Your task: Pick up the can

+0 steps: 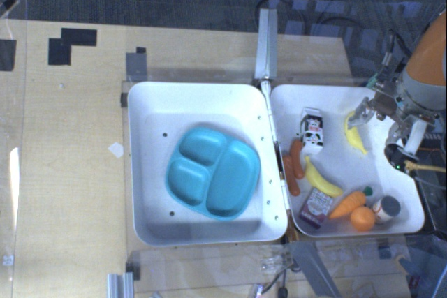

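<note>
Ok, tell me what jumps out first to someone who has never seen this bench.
The blue divided tray lies alone in the left bin and draws the eye first. The right bin is crowded: two bananas, a carrot, an orange, sausages and a small can at its near right corner. The grey arm with its orange band reaches in from the right, its gripper over that bin's far right side.

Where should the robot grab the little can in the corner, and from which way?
Probably from straight above, closing on the round sides of the can, just under its top. It looks upright in the right bin near corner, with the orange touching its left, so fingers likely fit best front and back.
</note>
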### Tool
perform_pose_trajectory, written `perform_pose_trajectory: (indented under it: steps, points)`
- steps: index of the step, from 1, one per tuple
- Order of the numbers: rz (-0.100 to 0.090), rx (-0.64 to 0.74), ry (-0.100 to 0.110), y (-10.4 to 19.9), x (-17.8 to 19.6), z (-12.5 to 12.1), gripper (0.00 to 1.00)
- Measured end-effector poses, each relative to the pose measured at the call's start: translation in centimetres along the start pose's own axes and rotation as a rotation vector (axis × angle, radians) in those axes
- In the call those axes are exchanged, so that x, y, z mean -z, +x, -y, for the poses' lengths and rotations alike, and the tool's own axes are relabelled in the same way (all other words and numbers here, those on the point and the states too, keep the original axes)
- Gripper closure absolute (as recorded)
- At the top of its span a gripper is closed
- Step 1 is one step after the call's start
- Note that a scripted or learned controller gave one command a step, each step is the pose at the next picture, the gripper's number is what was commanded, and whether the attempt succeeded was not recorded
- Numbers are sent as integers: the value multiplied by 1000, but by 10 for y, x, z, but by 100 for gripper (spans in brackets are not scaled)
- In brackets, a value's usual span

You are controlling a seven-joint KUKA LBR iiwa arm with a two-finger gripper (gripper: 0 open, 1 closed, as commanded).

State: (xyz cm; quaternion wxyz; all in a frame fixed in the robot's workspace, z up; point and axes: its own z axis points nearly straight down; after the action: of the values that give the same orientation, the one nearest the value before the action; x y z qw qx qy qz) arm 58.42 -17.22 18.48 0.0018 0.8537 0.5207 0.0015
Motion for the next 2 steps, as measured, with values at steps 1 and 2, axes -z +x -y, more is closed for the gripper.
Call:
perform_pose_trajectory:
  steps: [1, 2]
  points:
    - [0, 38, 1, -45, 0, 57, 0]
    - [-1, -146, 1, -59, -89, 68, 0]
